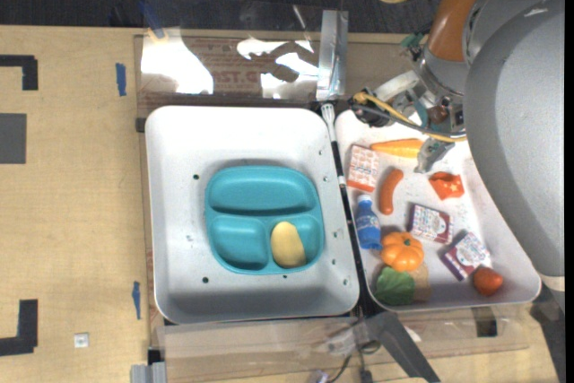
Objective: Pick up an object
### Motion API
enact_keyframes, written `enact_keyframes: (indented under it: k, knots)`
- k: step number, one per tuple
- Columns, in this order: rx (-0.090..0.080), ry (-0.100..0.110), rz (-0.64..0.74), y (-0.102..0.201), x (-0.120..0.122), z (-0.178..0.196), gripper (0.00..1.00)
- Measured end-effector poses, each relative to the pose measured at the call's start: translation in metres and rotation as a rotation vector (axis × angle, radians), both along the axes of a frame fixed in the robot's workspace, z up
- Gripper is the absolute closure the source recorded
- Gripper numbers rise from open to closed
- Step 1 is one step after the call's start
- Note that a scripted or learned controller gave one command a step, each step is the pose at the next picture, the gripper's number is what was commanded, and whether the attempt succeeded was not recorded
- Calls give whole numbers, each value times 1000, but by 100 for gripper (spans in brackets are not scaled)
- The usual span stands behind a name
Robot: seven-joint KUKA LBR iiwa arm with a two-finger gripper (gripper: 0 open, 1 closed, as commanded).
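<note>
The carrot is the toy closest to the tool, so it looks like the one to pick up. It is orange and lies flat near the top of the right bin. The tool hangs low right beside the carrot's thick end, and I cannot tell if it is open or closed, because the big grey arm hides part of it. Nothing looks lifted yet. Close to the carrot are a white and red packet, a red sausage and a small red pepper. Lower down in that bin are a blue bottle, a little pumpkin, a green veggie, 2 purple packets and a tomato. The left bin holds a teal tray with a yellow potato in 1 of its cups. Both bins sit on the brown worktop. I think the arm is at the reaching step. Next it should get 1 toy between its tips, squeeze, and go straight up without bumping the toys packed close by.
</note>
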State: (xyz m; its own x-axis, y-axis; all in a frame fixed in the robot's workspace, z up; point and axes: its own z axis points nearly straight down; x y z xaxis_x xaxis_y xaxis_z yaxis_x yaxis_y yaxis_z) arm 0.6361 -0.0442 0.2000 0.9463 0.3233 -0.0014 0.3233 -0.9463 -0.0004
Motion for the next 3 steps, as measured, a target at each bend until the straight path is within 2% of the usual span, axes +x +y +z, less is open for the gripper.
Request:
enact_keyframes:
  k: [1,2,3]
  knots:
    - [1,4,-100,-44,-62,-16,0]
    - [1,1,-126,-40,19,-16,0]
    - [1,9,-126,-62,-28,-87,0]
